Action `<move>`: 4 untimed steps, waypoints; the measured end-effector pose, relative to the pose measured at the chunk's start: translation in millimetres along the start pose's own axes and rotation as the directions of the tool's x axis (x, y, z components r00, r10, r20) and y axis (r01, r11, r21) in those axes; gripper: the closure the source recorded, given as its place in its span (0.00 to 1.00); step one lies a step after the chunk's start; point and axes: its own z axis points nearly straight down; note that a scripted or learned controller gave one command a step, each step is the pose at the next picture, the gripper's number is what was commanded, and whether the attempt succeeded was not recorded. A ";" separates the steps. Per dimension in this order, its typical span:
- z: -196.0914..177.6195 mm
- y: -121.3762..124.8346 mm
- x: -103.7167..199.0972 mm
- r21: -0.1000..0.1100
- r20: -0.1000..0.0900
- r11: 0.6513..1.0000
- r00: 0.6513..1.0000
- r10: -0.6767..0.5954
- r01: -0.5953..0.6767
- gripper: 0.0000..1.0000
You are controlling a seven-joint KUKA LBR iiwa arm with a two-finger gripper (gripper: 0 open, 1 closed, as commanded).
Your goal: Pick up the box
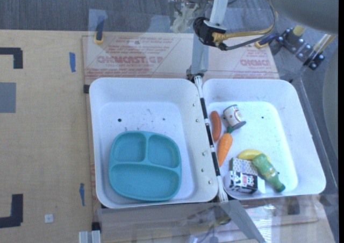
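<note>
The box (243,175), small with black and white print, lies in the near left corner of the right bin (301,123). A green bottle (269,171) rests against its right side, and an orange carrot (224,148) lies just above it. My gripper (183,13) hangs high at the top of the view, beyond the far rim of the bins and well away from the box. It is blurred against the background.
The right bin also holds a second carrot (215,124), a small can (233,116) and a yellow piece (249,154). A teal divided plate (145,165) lies in the left bin (107,102). The arm and a yellow cable (242,35) cross the top right.
</note>
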 end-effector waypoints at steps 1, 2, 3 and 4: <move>0.1 -0.8 60.3 0.000 0.000 1.000 1.000 0.012 -0.012 1.00; 0.1 0.1 57.6 0.000 -0.001 0.988 0.988 0.153 -0.153 1.00; 0.4 0.2 57.1 0.002 0.000 0.878 0.878 0.478 -0.478 1.00; 0.3 0.3 56.9 0.001 0.000 0.806 0.806 0.592 -0.592 1.00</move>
